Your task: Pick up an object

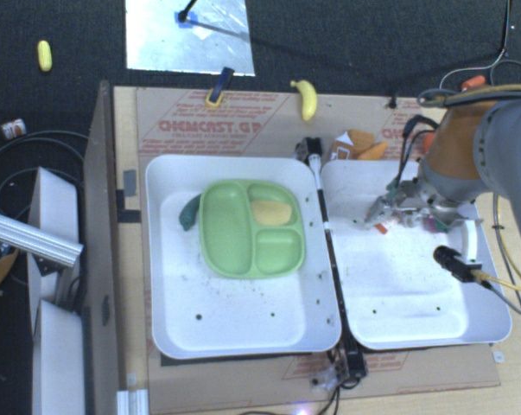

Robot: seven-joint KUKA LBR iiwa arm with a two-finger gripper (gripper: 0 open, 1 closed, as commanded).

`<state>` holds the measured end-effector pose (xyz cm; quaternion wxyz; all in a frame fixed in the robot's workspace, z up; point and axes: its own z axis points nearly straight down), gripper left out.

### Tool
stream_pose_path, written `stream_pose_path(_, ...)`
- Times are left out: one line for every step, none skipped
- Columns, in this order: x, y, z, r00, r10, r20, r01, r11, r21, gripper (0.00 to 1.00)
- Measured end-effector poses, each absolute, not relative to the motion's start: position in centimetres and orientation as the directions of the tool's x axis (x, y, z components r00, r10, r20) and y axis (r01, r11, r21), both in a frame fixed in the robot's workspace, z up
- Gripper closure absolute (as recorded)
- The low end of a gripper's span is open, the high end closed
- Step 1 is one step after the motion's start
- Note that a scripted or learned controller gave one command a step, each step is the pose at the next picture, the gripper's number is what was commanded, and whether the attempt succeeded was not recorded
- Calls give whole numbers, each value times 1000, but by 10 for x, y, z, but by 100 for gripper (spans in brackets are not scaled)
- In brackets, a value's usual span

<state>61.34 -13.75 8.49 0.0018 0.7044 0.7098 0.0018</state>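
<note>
Bench (243, 121) notes: in the white bin (416, 309) on the view's right, the gripper (388, 214) hangs low, grip state unreadable, with a small red object (381, 228) just beside its tip, front-left, its long axis too small to read.

Bare near half of the right bin (407, 301); green plate (230, 232) across the middle of the left bin (234, 318).
</note>
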Motion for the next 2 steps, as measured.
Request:
stream_pose_path(620,-161,96,-1,1000,-1,1000,1,4,0)
stream_pose_path(656,-118,85,-9,1000,0,1000,9,5,0)
